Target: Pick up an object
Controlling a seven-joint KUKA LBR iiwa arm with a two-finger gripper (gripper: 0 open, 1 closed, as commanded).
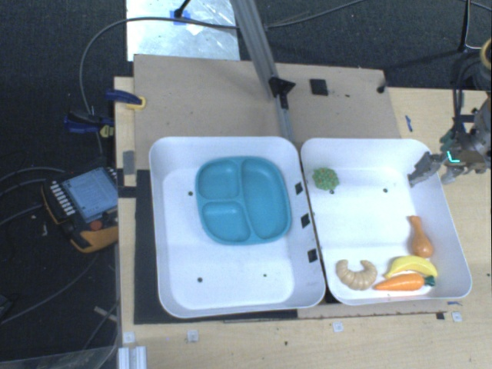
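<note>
The right bin [369, 229] holds a green broccoli [325, 178] near its far left corner. An orange gourd [420, 238] lies by its right wall, and a yellow banana [413, 266], an orange carrot [400, 283] and a tan croissant [357, 274] sit along its front edge. My gripper [435, 171] hovers over the bin's far right rim, above and behind the gourd. Its fingers are open with nothing between them.
The left bin [177, 267] holds a blue divided plate [244, 199]. A grey pole [257, 41] slants over the bench behind the bins. Cables and a handheld unit [83, 206] lie on the floor at the left.
</note>
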